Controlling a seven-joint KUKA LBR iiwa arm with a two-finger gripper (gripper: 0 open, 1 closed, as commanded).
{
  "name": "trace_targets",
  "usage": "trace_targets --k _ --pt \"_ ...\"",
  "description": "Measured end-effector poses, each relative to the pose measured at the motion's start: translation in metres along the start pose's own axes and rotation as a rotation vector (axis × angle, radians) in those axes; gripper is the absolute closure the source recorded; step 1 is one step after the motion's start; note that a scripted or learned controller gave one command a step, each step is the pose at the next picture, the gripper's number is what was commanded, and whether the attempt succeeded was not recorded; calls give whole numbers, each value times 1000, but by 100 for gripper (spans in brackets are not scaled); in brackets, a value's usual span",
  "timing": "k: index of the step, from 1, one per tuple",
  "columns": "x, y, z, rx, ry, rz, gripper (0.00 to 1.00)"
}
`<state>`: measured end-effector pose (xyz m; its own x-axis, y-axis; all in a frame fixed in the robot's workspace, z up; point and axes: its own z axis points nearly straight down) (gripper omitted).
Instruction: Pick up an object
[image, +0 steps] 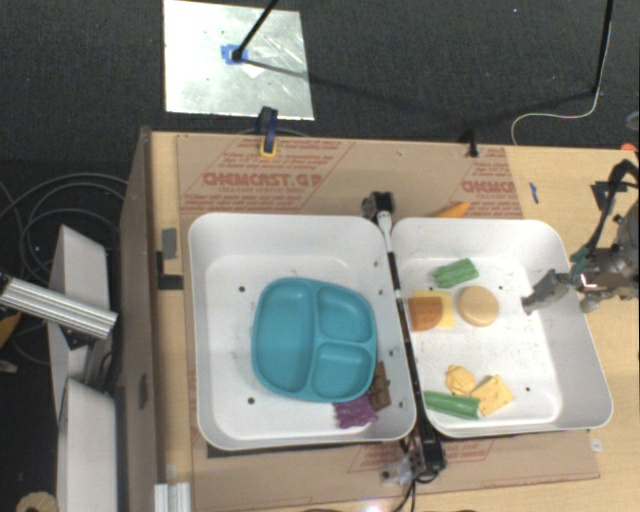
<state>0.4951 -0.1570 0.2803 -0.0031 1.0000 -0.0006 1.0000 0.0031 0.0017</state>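
We see the end effector (540, 291) at the right bin's (580, 385) right side, arm reaching in from the right edge; can't tell if it's parted or closed, and nothing visible in its grip. Right bin holds a green piece (456, 271), orange block (427, 312) and tan round item (478, 305) near centre, w/ yellow bits (480, 388) and another green piece (451, 404) toward the front. Left bin (225, 250) has a teal divided plate (314, 339), w/ purple item (353, 412) and brown item (380, 388) at its front-right edge. Both bins sit on the tabletop (330, 170).
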Motion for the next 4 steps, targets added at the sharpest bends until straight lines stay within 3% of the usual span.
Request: trace_targets --k 1,2,3,4 --pt "3 40 138 11 3 -1 0" --pt "64 86 191 -10 -4 -6 0" --pt "62 90 174 -26 -3 -1 100" --pt "40 13 97 -1 -1 6 100"
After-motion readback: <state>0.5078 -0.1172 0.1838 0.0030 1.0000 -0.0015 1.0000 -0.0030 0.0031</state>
